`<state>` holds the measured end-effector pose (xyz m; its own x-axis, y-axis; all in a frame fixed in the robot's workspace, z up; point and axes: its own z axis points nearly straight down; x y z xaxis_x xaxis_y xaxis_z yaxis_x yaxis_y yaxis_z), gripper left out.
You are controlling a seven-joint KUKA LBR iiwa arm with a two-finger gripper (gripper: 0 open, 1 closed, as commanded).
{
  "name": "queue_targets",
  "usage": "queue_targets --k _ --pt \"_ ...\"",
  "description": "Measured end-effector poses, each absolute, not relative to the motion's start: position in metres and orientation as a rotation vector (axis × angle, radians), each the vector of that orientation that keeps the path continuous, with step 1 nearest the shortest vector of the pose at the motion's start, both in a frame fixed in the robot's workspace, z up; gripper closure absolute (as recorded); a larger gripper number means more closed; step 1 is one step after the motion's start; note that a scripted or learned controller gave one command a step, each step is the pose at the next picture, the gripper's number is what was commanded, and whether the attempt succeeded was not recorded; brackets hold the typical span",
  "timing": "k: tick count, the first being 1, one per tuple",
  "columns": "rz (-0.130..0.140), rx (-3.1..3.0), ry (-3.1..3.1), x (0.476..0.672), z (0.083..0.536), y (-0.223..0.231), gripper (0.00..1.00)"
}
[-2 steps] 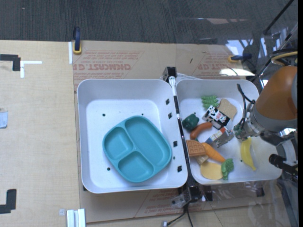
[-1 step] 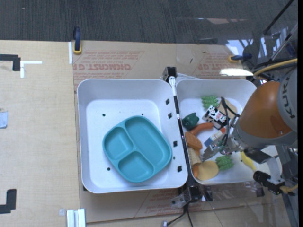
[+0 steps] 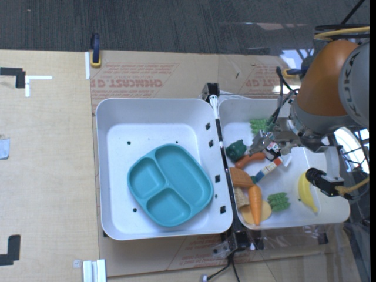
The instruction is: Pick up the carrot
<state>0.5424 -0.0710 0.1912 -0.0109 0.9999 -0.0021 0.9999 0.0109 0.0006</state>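
Lying in right bin (image 3: 329,213): carrot (image 3: 255,202), partly overlapping pale item beneath. Jaws state: cannot tell, gripper (image 3: 271,147) blurred among clutter. Cardboard lettering mirrored, unreadable.

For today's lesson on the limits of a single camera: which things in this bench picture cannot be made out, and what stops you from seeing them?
- Gripper, camera view: too small and cluttered to tell its state or whether it touches anything.
- Carrot: its lower end blends into the pale food piece beneath it.
- Right bin: its far right part is covered by the arm.
- Small items under the gripper: too small to identify.
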Motion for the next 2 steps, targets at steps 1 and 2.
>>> queue_targets --k 1,2 --pt "-0.005 2.223 2.224 0.4777 0.1905 -0.0166 0.00" --pt "-0.006 2.224 2.222 0.4777 0.1906 -0.0169 0.00"
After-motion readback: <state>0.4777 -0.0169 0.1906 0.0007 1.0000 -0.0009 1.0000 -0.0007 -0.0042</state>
